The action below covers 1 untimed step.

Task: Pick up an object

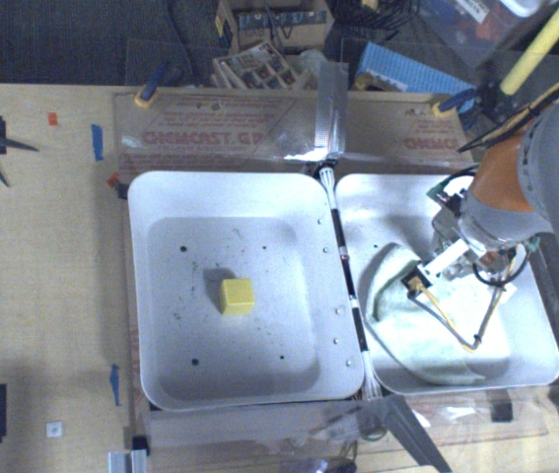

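Observation:
A small yellow cube [238,296] lies near the middle of the left bin [161,200]. In the right bin [378,195] a pale greenish, cloth-like thing [395,311] spreads over the floor from the left wall toward the front. My gripper [484,261] hangs low over the right bin, right of that pale thing and under the grey wrist with the orange band. It is far from the cube, across the divider between the bins.
A clear plastic wall stands behind both bins, with boxes, cables and a blue sheet beyond it. Wooden bench top stretches to the left of the bins. The ridge where the bins meet runs down the middle.

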### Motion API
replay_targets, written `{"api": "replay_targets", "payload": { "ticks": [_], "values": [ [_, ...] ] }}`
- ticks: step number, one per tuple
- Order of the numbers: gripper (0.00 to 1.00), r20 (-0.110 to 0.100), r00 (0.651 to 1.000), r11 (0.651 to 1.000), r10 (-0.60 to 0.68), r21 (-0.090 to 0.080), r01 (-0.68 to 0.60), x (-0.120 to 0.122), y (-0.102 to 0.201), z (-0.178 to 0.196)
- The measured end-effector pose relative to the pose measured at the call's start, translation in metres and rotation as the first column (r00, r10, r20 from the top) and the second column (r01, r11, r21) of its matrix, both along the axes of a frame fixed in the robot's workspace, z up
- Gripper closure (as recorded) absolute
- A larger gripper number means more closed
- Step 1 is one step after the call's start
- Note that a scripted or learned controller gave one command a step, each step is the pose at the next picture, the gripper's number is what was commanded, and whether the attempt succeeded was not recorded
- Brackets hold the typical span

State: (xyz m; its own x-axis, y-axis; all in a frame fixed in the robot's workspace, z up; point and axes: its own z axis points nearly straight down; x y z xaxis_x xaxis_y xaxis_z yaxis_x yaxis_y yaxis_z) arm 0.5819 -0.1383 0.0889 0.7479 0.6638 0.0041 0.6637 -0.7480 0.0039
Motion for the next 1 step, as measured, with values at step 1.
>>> {"api": "replay_targets", "payload": {
  "ticks": [1],
  "values": [
    [1.0, -0.005, 0.96, 0.96, -0.279, 0.0, 0.279, 0.0762, -0.005, -0.0007]
  ]
}}
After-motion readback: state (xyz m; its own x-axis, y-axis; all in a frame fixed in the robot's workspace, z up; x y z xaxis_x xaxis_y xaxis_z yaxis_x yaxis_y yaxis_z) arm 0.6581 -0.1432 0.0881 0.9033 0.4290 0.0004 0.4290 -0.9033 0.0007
